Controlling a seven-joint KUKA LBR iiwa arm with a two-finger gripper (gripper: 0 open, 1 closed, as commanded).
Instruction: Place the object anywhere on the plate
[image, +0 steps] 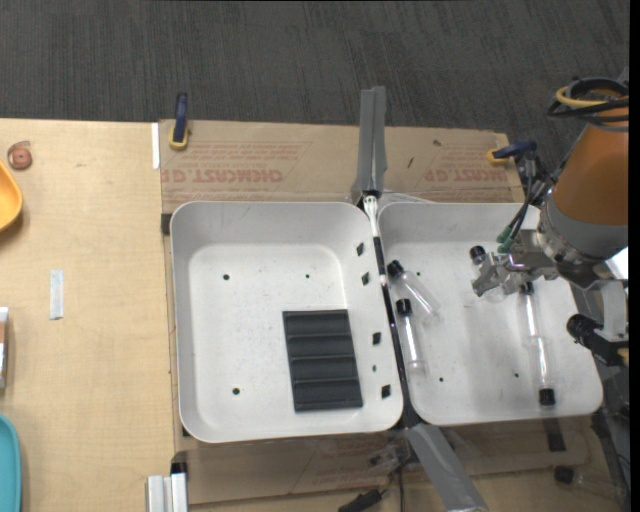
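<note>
A dark ribbed rectangular plate (322, 360) lies flat in the left bin (200, 300), toward its front right. The right bin (470, 390) holds three clear tubes with black caps. One tube (418, 299) lies slanted near the divider, and a second (409, 345) runs along the divider. The third tube (537, 345) lies toward the right, with its cap at the front end. My gripper (500, 275) hangs over the right bin's back half, just above the far end of that third tube. Whether it touches the tube is not clear.
A raised metal divider (372, 150) runs between the bins. Clamps (180, 125) sit at the cardboard's back corners. The wooden bench on the left bears an orange dish (6, 200) and small odds and ends. Cables (590, 95) loop above the arm's orange band.
</note>
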